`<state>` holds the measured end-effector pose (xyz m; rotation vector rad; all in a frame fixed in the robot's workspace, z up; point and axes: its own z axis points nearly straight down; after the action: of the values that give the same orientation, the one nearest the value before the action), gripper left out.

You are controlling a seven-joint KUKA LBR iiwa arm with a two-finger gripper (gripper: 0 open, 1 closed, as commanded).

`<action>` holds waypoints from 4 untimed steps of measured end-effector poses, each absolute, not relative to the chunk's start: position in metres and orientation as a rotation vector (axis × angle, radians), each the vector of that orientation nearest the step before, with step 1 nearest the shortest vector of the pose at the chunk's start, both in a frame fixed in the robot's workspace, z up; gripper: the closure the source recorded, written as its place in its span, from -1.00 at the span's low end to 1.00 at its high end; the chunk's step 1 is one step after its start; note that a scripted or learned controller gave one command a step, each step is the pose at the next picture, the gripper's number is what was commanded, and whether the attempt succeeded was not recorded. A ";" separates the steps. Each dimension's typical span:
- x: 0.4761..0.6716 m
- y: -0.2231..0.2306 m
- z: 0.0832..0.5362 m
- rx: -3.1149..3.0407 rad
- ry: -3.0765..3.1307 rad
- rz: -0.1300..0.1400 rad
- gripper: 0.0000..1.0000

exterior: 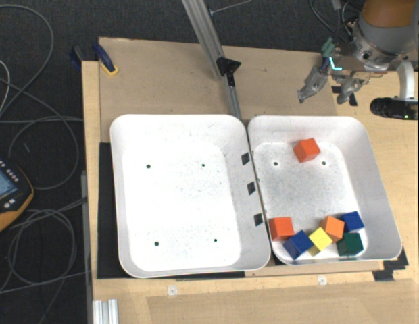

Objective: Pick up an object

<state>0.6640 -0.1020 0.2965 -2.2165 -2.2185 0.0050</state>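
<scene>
Overhead slanted view of the worktop carrying two shallow white bins side by side. The gripper hangs above the bare wood near the worktop's far right corner, just beyond the far rim of the right bin. Its two fingers are spread apart, and nothing lies between them. The arm's orange band sits above the wrist at the upper right.

The right bin holds all the blocks. A lone orange cube lies tilted near the bin's far wall, well apart from the rest. Along the near wall sits a cluster: a second orange cube at the near left corner, a dark blue cube just beside it, then a yellow cube, a third orange cube, a blue cube and a dark green cube toward the near right corner.

The left bin shows a speckled white floor. A grey metal post rises from the far edge between the bins. Black cables and a handheld controller lie on the floor beyond the worktop's left edge.
</scene>
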 end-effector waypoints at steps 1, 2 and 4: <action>0.665 -0.102 0.300 -2.219 -2.223 0.001 -1.00; 0.666 -0.110 0.240 -2.218 -2.216 0.008 -1.00; 0.661 -0.096 0.143 -2.218 -2.218 0.006 -1.00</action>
<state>0.6612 -0.0965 0.1430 -2.2176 -2.2177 0.0063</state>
